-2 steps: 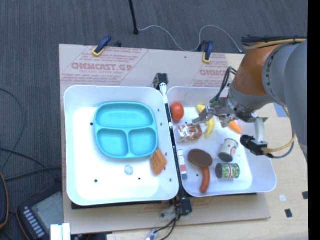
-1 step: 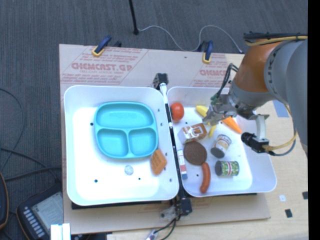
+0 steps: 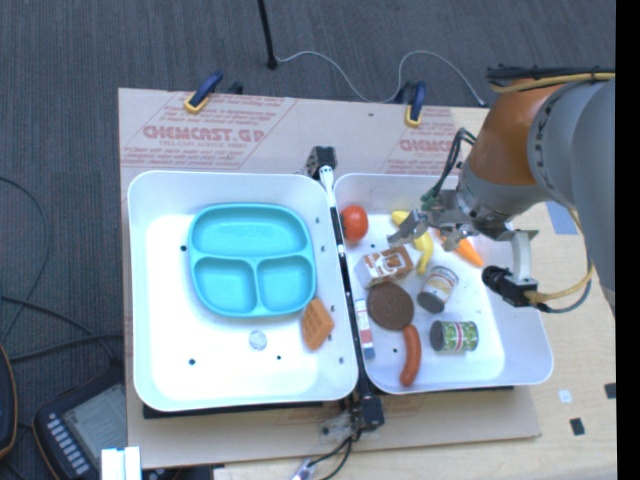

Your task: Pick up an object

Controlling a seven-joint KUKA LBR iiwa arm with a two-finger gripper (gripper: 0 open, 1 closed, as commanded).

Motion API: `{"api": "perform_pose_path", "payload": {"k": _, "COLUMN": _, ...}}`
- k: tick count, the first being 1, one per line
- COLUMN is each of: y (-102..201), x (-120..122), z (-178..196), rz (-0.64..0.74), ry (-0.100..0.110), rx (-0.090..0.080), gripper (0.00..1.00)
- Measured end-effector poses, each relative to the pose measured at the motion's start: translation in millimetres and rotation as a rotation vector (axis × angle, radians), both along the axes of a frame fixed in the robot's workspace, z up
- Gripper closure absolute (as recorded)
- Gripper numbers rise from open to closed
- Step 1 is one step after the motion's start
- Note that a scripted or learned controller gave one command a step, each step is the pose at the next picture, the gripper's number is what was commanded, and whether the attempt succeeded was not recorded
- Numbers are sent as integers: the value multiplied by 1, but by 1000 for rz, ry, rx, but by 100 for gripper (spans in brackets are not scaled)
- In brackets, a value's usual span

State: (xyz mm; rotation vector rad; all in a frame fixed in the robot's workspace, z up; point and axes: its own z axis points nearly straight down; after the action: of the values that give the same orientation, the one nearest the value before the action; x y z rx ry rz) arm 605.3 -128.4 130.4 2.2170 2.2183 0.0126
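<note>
My gripper [image 3: 424, 225] is down in the right bin [image 3: 520, 363], near its back edge and directly over a yellow banana [image 3: 423, 253]. An orange carrot [image 3: 469, 251] lies just right of it, and a red tomato [image 3: 353, 221] sits to its left by the bin wall. In front of the gripper are a brown snack packet [image 3: 388, 263], a small tin [image 3: 438, 288], a dark round patty [image 3: 390, 306], a green-labelled can [image 3: 455, 336] and a red sausage [image 3: 410, 354]. Nothing shows as lifted off the bin floor.
The left bin [image 3: 150, 298] holds a blue divided plate [image 3: 250, 258], an orange waffle piece [image 3: 318, 323] at its right wall and a small clear item [image 3: 258, 340]. A black-and-white divider [image 3: 340, 258] runs between the bins. Clamps and cables sit at the board's back.
</note>
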Motion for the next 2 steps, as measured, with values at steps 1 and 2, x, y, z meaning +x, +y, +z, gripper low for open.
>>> {"api": "perform_pose_path", "payload": {"k": 1, "y": 0, "x": 1, "z": 11, "rz": 0, "ry": -1, "rx": 0, "gripper": 100}}
{"api": "perform_pose_path", "payload": {"k": 2, "y": 0, "x": 1, "z": 11, "rz": 1, "ry": -1, "rx": 0, "gripper": 0}}
